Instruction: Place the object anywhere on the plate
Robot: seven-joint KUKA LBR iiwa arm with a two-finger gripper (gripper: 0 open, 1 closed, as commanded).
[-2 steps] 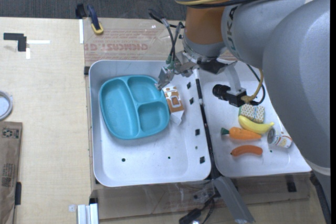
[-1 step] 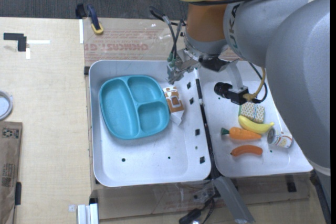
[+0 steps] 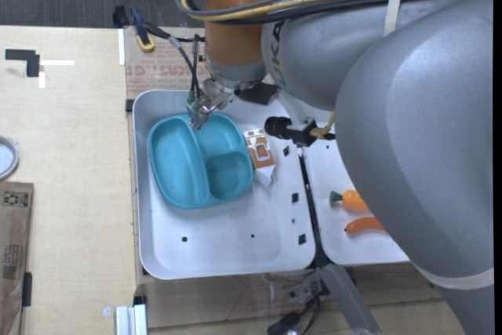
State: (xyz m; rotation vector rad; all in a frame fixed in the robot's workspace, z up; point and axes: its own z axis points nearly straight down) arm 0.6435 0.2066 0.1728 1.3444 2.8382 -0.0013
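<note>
The grey arm [image 3: 408, 90] reaches in from the desk's right edge and covers much of the right bin [image 3: 345, 247]. The left bin [image 3: 212, 247] sits near the middle of the desk [image 3: 70, 137]. A blue divided plate [image 3: 180, 161] lies in that bin's far half.

Two orange carrots [image 3: 354, 201] lie in the right bin, close to the wall shared by the bins. A small orange-and-white packet [image 3: 260, 151] lies on the left bin's floor, just beside the plate's right rim and not on it. It looks like the likeliest object for the task.

The gripper [image 3: 198, 115] hangs over the plate's far rim. It is too small and too shadowed here to tell whether it is open or closed, and no object can be made out in it.

By this reading the placing is not yet done and a pick is still needed. The next move calls for shifting right from the plate and descending on the packet without nudging the plate's rim.
</note>
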